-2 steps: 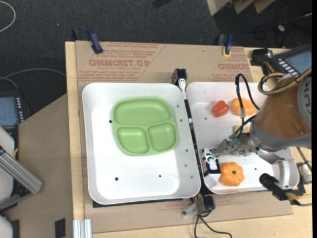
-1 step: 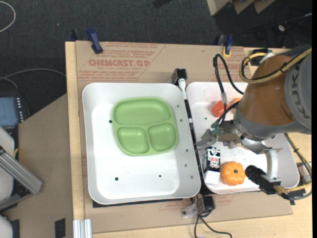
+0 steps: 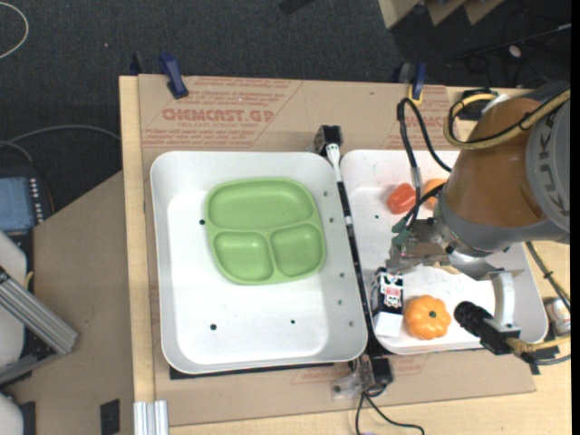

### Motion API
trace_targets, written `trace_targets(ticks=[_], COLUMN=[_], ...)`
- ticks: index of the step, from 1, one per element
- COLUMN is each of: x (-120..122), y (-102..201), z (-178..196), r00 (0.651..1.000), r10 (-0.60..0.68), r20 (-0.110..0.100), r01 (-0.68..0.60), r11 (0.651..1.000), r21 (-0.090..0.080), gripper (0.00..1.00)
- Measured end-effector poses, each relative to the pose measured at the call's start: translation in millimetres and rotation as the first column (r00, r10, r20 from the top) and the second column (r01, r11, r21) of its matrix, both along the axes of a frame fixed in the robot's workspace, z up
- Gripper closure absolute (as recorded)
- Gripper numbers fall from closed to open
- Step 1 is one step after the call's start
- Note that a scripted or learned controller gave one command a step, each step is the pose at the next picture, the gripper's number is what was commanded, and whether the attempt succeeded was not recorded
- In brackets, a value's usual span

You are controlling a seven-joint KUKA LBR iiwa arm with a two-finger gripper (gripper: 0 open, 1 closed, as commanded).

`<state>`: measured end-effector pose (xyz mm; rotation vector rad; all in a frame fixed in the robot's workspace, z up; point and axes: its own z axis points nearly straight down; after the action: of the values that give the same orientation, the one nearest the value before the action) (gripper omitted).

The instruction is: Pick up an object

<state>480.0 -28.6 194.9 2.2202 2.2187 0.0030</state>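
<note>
Where the arm [image 3: 503,175] enters from the right edge of the frame, its grey and orange body covers the middle of the right bin [image 3: 365,178]. The gripper [image 3: 405,250] sits low over the left half of that bin, right of centre in the frame. How far the gripper is open cannot be told from this view, nor whether it has hold of anything.

Three loose items lie in the right bin:
- The small orange pumpkin [image 3: 427,318] rests upright near the bin's lower edge, below and slightly right of the gripper and apart from it.
- The black-and-white item [image 3: 391,290] lies against the bin's left wall, just below the gripper and just left of the pumpkin. Whether the gripper touches it cannot be told.
- The red-orange item [image 3: 401,198] lies in the upper part of the bin, above the gripper and close to the edge of the arm.

The left bin [image 3: 172,270] occupies the centre-left of the frame. A green divided plate [image 3: 265,229] lies flat in its upper middle, with one long compartment towards the top and two smaller ones below.

The two bins stand side by side on a brown board [image 3: 217,107] with red lettering along its upper part. Two blue clamps [image 3: 172,75] grip the board's upper edge, one upper left and one upper right
</note>
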Motion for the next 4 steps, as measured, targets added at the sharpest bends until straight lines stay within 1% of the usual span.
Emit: trace_targets(ticks=[1,2,3,4], x=[-1.5,1.1,-0.3,0.1], y=[82.6,111.8,106.0,106.6], z=[-11.2,191.9,210.2,219.2], r00=[1.0,1.0,1.0,1.0], r10=[0.009,0.007,0.001,0.002], r20=[-0.006,0.016,0.002,0.001], r01=[-0.009,-0.007,-0.001,-0.002], r11=[1.0,1.0,1.0,1.0], r21=[0.003,0.006,0.001,0.0], gripper=[1.0,1.0,1.0,1.0])
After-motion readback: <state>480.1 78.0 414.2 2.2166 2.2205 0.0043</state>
